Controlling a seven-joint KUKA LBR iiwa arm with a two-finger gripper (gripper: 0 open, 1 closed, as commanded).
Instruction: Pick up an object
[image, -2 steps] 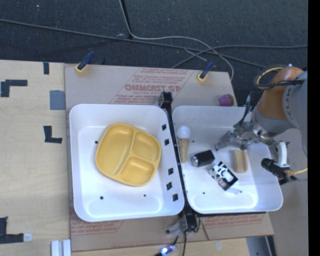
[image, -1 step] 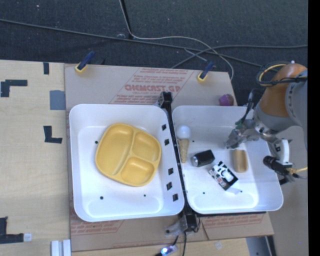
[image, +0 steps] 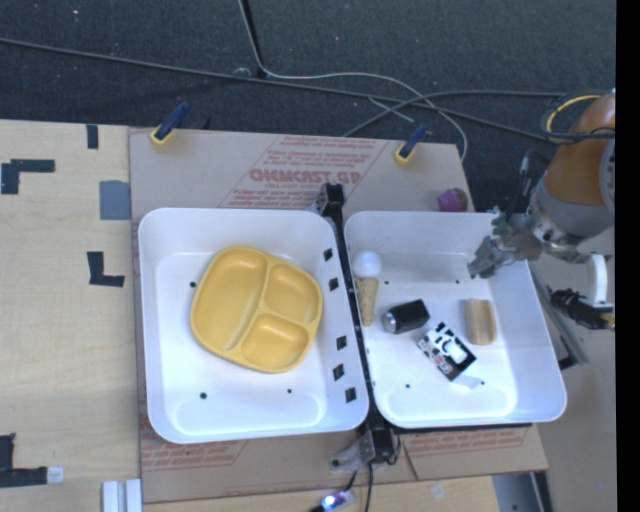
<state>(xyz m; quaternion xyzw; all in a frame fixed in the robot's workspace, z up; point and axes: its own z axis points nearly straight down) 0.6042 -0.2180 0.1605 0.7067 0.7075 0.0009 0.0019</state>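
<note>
Two yellow clamps (image: 170, 123), purple object (image: 452, 199) on cardboard (image: 290, 170)

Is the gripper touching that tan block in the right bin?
Apart. The camera view shows white bin floor between the gripper and the tan block.

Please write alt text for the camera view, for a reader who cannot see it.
The tool hangs over the right bin, near its right rim; an ice-cream cone toy, a dark can, a bread-like piece and a black-and-white item lie there. The left bin holds a yellow divided plate.
</note>
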